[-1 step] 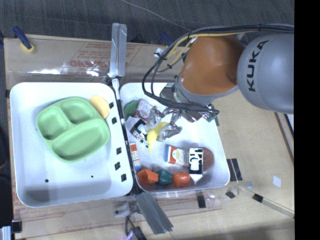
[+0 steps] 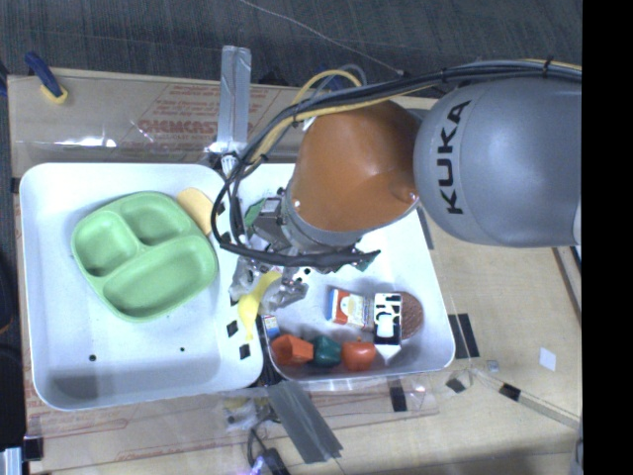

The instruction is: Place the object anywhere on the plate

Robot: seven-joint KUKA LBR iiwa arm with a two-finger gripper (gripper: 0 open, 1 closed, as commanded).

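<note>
Lighting: even, bright overhead; soft glare on the arm's orange band [image 2: 351,171]; faint shadow in the left bin's [image 2: 40,265] near-left corner. Focus: slightly soft.

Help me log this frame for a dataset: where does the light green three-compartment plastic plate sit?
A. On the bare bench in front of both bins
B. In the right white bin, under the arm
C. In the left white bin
C: the light green three-compartment plastic plate lies on the floor of the left white bin, apart from the arm.
</note>
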